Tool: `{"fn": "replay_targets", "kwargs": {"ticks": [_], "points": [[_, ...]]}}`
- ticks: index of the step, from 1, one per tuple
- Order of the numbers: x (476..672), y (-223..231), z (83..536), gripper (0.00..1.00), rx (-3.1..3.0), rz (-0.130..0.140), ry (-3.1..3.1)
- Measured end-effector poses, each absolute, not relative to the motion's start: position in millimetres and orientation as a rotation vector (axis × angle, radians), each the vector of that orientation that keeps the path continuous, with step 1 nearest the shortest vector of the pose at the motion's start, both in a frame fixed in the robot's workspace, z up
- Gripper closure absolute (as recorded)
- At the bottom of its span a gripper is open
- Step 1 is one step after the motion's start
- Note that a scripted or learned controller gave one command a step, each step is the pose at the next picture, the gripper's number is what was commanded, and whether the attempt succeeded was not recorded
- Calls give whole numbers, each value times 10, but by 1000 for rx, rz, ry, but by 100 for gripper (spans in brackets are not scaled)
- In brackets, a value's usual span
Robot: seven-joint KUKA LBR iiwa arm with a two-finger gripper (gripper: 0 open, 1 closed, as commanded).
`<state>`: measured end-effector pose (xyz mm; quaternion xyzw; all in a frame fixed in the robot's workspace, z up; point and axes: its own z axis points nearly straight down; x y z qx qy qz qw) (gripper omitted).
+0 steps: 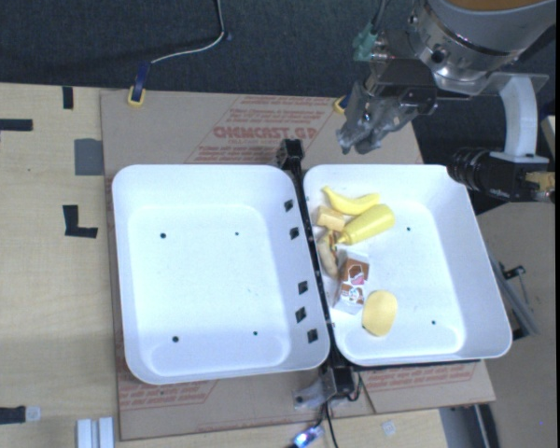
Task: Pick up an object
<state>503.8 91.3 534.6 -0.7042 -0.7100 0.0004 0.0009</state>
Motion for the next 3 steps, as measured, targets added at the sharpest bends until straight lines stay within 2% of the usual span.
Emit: {"fn": "replay_targets", "kwargs": {"ticks": [1,2,3], "points": [[4816,1996,5007,100,-2204,7,-2233],[5619,2268,5336,100,-2218,3,-2224],[4794,1990,4641,100,-2214,17,-2221]]}}
